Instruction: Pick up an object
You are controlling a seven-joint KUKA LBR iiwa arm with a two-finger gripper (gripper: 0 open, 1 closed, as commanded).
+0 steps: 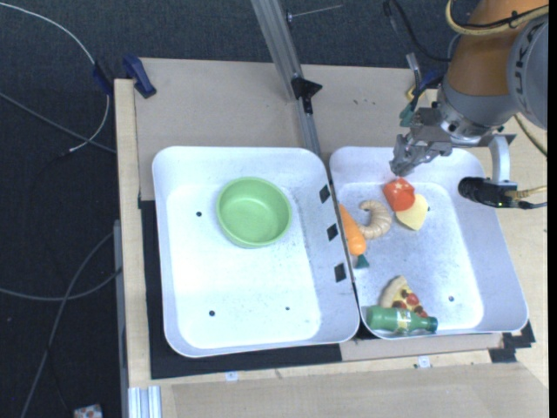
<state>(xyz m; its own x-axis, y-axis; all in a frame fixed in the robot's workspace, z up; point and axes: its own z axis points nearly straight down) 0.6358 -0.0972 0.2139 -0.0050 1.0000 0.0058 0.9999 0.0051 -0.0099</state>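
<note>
Just below the jaws (402, 169), red tomato (399, 194).

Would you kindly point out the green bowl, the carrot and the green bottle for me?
green bowl (253, 212), camera view, on its inner bottom.
carrot (352, 230), camera view, on the orange body's middle.
green bottle (399, 320), camera view, on the middle of its side.

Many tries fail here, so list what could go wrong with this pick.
1. The gripper hangs right above the red toy, which touches a pale yellow piece; closing there may nudge both or catch neither.
2. The curled beige toy lies close beside them and could get knocked toward the carrot.
</note>
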